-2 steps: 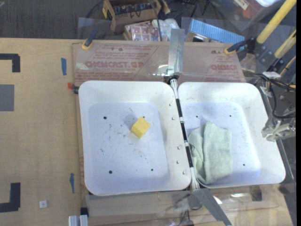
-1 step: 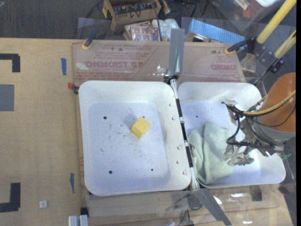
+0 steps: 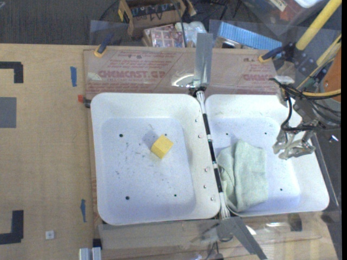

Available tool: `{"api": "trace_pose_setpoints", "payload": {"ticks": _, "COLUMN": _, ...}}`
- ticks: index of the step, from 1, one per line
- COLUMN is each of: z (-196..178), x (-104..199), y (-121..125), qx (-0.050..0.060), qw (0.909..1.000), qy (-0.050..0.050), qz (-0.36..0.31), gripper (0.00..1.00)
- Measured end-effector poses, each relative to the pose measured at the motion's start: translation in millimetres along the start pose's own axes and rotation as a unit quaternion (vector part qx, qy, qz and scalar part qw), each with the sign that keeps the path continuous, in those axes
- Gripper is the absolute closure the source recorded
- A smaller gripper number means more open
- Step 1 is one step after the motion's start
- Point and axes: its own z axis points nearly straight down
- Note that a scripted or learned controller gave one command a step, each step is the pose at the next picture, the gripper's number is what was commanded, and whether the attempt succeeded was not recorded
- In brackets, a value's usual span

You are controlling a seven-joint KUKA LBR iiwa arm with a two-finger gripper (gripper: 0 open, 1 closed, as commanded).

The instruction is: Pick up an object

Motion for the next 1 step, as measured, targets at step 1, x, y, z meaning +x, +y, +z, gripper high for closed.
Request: {"api": "trace_pose_setpoints", "payload": {"ticks": 1, "z": 20.6, "x": 78.0, "y": -59.4, "qx": 0.000, "qw": 0.9984, "qy": 0.001, "qz": 0.056, "gripper": 1.00}}
